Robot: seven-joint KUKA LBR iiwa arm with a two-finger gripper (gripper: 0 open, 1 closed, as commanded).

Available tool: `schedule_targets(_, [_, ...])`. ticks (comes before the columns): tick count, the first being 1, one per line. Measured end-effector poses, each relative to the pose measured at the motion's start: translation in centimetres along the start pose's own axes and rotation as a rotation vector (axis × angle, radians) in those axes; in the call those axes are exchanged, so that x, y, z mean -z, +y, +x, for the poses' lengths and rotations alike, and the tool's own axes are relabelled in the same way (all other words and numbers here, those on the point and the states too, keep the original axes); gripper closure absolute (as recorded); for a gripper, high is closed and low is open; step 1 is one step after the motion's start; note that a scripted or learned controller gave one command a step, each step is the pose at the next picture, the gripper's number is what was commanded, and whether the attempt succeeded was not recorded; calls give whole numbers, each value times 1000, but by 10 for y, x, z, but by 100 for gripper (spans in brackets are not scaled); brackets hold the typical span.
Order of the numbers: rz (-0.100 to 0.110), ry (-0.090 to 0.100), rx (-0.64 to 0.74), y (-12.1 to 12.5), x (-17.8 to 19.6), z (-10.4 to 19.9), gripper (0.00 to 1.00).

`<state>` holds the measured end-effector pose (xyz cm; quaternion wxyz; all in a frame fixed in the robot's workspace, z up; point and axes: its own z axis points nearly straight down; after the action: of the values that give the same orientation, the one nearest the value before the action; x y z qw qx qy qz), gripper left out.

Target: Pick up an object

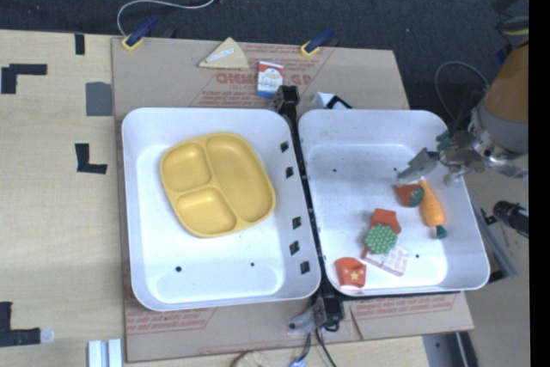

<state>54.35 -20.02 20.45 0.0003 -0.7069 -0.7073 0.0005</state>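
The right bin (344,137) holds several small toys. An orange carrot (432,207) lies by the bin's right wall, and a red-orange piece (409,194) touches its left side. Further forward sit a green knobbly toy with a red top (381,235) on a white card (394,261) and a small red piece (351,272). My gripper (428,174) hangs over the right side of that bin, just behind the carrot and the red-orange piece. It is open, and one grey finger (415,166) slants toward the red-orange piece. Nothing sits between the fingers.
A yellow divided plate (216,183) lies in the left bin (146,271). Behind the bins, on the cardboard, lie a tan wedge (226,55) and a small red-and-white box (270,79). Black clips (297,223) line the seam between the bins.
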Motion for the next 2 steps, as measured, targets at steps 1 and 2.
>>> schedule_targets(1, [-2,2,1,-13,-118,76,0])
schedule_targets(2, [-5,-2,-1,-58,-118,47,0])
